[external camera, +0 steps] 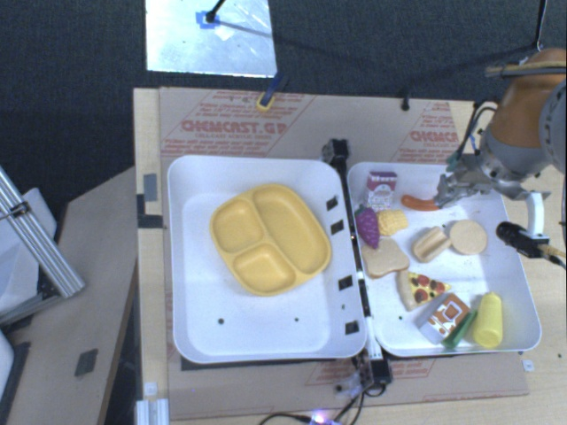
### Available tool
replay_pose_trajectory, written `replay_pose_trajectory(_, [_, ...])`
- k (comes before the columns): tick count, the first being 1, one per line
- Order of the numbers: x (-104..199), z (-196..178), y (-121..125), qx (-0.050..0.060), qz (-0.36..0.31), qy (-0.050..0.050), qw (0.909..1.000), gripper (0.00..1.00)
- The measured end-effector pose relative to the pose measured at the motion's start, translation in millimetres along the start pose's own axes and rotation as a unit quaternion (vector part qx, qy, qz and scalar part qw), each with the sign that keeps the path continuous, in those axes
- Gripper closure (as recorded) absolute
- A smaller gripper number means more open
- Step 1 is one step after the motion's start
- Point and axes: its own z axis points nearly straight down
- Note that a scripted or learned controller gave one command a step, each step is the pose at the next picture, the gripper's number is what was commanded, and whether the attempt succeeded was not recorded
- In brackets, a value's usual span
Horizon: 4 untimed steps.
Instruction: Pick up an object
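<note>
Two glossy white plastic bins are sitting side by side; a smooth yellow three-compartment plate is lying in the left one. At three o'clock, the claw is hovering by one orange hot dog; whether it is spread or pinching, I cannot tell.

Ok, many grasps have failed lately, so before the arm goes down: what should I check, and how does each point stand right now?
1. Gripper over the right bin: ok, it sits at the bin's far end.
2. Target beneath it: ok, the orange hot dog lies just beside the gripper.
3. Gripper free of objects: cannot tell, too small to see.
4. Room around the target: not ok, the milk carton and corn lie close.
5. Yellow tray out of the way: ok, it sits in the left bin.
</note>
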Motion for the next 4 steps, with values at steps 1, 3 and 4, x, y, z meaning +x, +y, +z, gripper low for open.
replay_pose_trajectory(1, [-0.6, -53.2, 12.6, -0.001, -0.001, 0.0, 1.0, 1.0])
replay_pose_trajectory(3, [49.0, -75.7, -1.8, 0.003, -0.002, 0.001, 1.0, 1.0])
replay_pose_trajectory(4, [104.2, -72.0, -25.6, 0.003, -0.003, 0.002, 1.0, 1.0])
